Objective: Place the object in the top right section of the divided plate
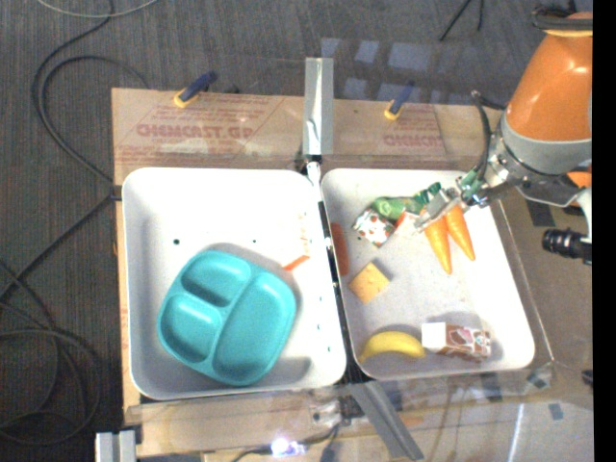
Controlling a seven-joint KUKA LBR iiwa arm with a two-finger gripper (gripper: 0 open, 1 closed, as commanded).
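Note:
A teal divided plate (227, 317) lies in the left bin (164, 195), toward its front, with nothing in its sections. My gripper (430, 207) is low over the back of the right bin (510, 296), reaching in from the right. It hovers among a green item (391, 205), a small white and red carton (371, 227) and two orange carrots (452, 239). I see nothing clearly held by it.
The right bin also holds a yellow square cracker (370, 282), a banana (393, 345) and a wrapped snack (462, 340) at the front. A thin red strip (339, 248) lies along its left wall. A small orange sliver (296, 261) rests in the left bin beside the plate.

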